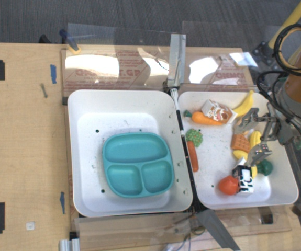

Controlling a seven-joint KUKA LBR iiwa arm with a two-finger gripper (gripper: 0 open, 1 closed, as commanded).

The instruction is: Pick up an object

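My gripper (253, 136) hangs over the right side of the right bin (281, 195), fingers spread open. One fingertip (246, 120) is toward the back and the other (260, 152) toward the front. Under the gap lie an orange waffle-like piece (238, 143) and a small yellow piece (255, 138); neither is pinched. Nearby are a banana (244, 104), a carrot (207, 119), a white packet (216, 110), a red ball (227, 185), a black-and-white toy (245, 178) and a green piece (266, 167).
A green leafy toy (194, 136) and a red sausage-like piece (192, 156) lie by the divider between the bins. The left bin (82, 114) holds a teal divided plate (137, 163). Black cables (276, 77) and the arm's orange band (299, 88) crowd the right edge.
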